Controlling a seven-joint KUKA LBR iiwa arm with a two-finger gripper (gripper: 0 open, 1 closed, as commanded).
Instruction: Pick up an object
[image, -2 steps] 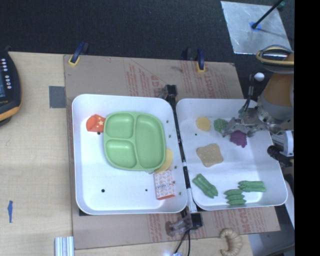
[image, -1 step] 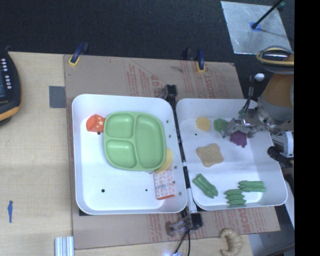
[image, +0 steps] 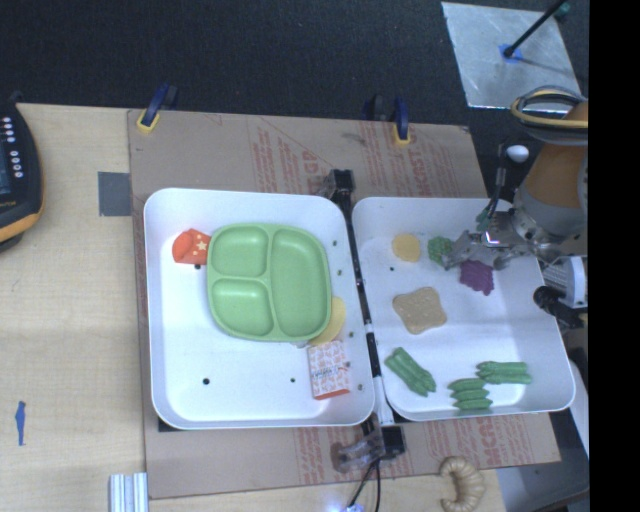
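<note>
Your hand (image: 487, 246) sits low in the right bin (image: 560, 385), at 1 o'clock. Purple piece (image: 477, 275) lies just beneath it. Grip state: cannot tell.

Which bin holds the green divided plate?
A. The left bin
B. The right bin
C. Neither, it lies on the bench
A: the green divided plate rests inside the left bin, beside a red item and a small packet.

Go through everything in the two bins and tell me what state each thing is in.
Green divided plate: right side up, left bin.
Red star toy: partly under plate's edge.
Small carton: lying flat.
Toast slice: flat, right bin.
Purple toy: beside gripper.
Green pea pods: lying loose.
</note>
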